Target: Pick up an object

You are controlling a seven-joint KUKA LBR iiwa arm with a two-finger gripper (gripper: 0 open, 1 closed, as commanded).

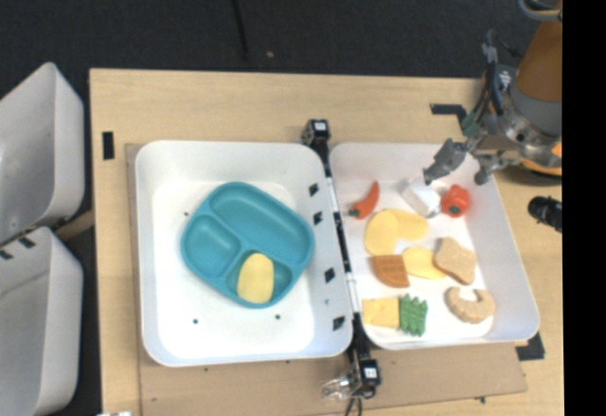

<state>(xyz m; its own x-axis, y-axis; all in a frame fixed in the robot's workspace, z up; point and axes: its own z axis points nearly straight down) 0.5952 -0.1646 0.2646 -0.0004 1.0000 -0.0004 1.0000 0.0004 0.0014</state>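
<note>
Two white bins sit side by side. Near the right bin's [516, 296] far edge, the gripper [437, 179] hangs just above a small orange-red toy [455, 201]; whether its fingers are parted cannot be told. A blue tray [227, 225] in the left bin [166, 329] carries a yellow piece [255, 279].

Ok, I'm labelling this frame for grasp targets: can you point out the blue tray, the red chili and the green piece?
Blue tray [216, 226]: camera view, bare floor of its upper-left compartment.
Red chili [367, 201]: camera view, middle of its curved body.
Green piece [413, 315]: camera view, its centre.
</note>
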